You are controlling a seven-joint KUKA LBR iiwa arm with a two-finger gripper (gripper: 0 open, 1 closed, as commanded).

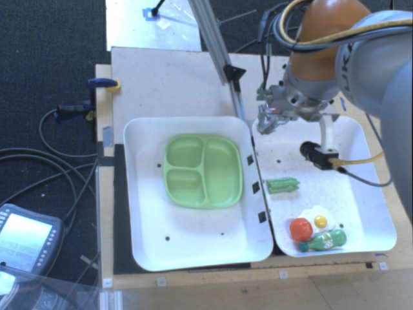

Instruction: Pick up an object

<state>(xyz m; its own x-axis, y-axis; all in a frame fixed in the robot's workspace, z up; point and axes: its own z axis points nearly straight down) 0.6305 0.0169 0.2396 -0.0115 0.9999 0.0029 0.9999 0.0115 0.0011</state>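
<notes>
My gripper hangs over the far left corner of the right bin, with nothing seen between its fingers. A green pea pod lies on the bin floor below it, near the divider. At the bin's front sit a red tomato, a fried egg and a small green bottle, close together. All of them are well clear of the gripper.
The left bin holds a green divided plate. A black cable connector hangs from the arm over the right bin. A grey tripod leg slants across the bench behind the bins.
</notes>
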